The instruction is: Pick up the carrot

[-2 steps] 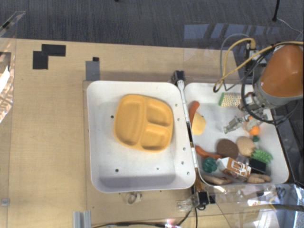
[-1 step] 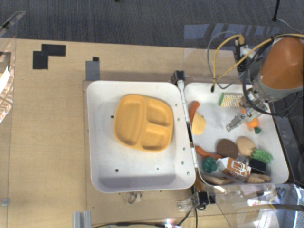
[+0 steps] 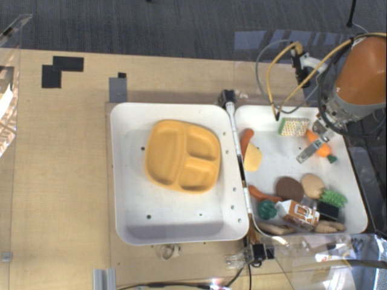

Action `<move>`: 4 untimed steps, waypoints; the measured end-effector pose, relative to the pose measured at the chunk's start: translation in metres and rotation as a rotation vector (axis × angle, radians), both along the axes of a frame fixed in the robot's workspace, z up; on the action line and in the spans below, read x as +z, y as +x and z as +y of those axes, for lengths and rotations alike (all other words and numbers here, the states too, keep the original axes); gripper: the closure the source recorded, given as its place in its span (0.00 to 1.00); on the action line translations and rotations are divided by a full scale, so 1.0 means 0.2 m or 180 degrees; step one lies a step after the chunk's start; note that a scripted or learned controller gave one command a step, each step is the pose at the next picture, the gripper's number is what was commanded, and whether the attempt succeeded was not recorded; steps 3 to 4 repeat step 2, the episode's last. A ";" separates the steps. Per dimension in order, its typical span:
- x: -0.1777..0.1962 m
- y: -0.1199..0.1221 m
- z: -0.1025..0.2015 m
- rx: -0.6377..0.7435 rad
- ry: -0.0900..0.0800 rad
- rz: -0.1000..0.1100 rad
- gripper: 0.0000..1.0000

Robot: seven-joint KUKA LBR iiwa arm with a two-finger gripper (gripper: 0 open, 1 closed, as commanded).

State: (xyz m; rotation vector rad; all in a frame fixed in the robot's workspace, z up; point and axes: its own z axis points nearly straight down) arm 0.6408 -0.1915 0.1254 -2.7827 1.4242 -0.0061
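Note:
The carrot (image 3: pixel 325 150) is a small orange piece with a green tip, lying near the far right wall of the right bin (image 3: pixel 357 189). My gripper (image 3: pixel 313 145) hangs right over it, reaching down from the orange-banded wrist (image 3: pixel 361 71) at the upper right. A grey part of the gripper crosses the carrot, with orange showing on both sides of it. Whether the carrot is held cannot be made out.
The right bin also holds a red sausage (image 3: pixel 246 141), a yellow wedge (image 3: pixel 253 157), a dotted card (image 3: pixel 293 127), brown (image 3: pixel 290 188) and beige (image 3: pixel 312 185) rounds, a green spiky toy (image 3: pixel 332 198) and a brown box (image 3: pixel 301 213). A yellow compartment plate (image 3: pixel 183 156) lies in the left bin (image 3: pixel 130 180).

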 end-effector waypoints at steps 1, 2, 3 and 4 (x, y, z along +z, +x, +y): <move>-0.19 0.08 -0.03 0.0288 -0.0025 0.0003 0.00; -0.19 -0.03 -0.03 0.0513 -0.0027 0.0008 0.00; -0.19 -0.03 -0.03 0.0513 -0.0027 0.0008 0.00; -0.19 -0.03 -0.03 0.0513 -0.0027 0.0008 0.00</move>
